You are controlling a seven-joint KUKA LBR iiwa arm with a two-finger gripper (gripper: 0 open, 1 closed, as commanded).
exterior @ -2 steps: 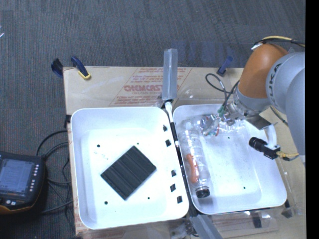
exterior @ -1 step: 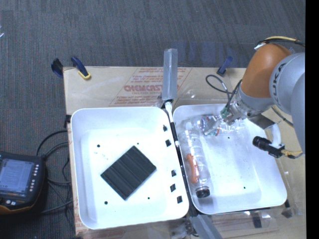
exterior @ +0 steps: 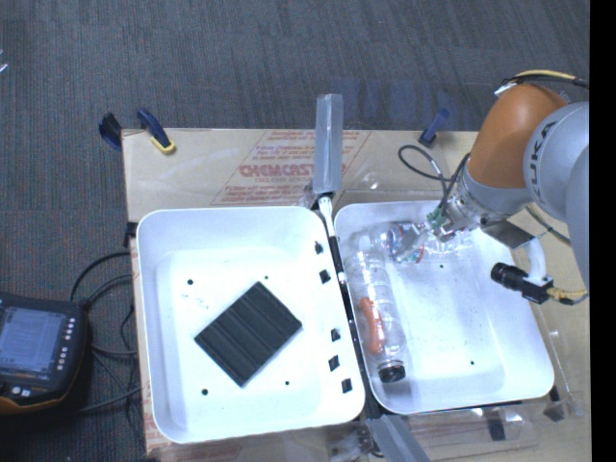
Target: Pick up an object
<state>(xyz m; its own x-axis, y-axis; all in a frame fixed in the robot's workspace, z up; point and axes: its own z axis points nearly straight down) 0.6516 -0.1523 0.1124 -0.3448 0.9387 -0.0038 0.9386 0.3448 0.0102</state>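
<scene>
I am looking down at a slant on my table, a brown board carrying two shallow white bins side by side.

Nearest me, in the left bin, a dark ribbed square pad lies flat near the middle, turned like a diamond, with nothing touching it.

In the right bin, a clear plastic bottle lies on its side along the left wall, its black cap pointing toward the near edge and an orange label on its flank. It rests on the bin floor, not lifted.

Farther back, toward the far left corner of the right bin, sits a small clear crumpled object with flecks of green and red; I cannot make out what it is. The tool hangs just beside it, low over the bin's far edge, below the arm's orange band. The tool is too small and cluttered for me to say whether it is spread or pressed together, or whether it touches the object.

At the table's far edge I see blue clamps.

My judgement: nothing is raised yet. The approach looks made; the grasp and lift remain.
</scene>
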